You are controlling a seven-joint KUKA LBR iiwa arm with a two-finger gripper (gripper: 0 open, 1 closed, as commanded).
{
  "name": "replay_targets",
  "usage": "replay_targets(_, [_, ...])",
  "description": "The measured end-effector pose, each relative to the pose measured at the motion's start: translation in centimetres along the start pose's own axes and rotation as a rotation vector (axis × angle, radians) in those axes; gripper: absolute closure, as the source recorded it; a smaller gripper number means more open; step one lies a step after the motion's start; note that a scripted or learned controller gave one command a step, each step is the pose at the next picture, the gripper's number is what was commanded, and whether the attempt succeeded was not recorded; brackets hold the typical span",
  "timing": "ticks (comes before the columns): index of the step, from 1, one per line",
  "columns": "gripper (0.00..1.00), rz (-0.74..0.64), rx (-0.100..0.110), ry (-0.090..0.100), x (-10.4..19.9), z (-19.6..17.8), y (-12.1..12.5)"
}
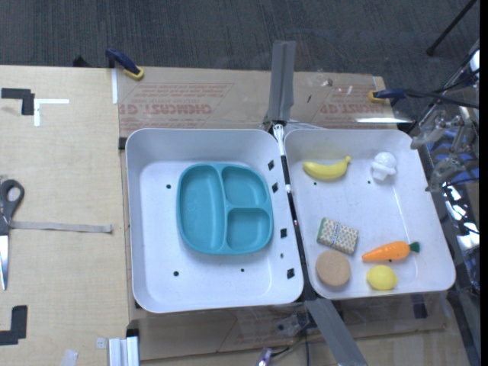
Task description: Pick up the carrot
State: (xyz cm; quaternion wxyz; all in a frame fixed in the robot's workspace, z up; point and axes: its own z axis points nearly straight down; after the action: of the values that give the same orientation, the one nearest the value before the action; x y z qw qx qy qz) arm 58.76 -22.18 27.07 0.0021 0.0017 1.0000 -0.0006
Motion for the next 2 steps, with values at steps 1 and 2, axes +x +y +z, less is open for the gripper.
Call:
replay_targets(1, [0.0, -0.002, 0.0, 0.0, 7.4, 17.5, 0.4])
replay_targets(2, [0.0, 0.078, -0.001, 0.001, 10.2, 17.8, 5.8])
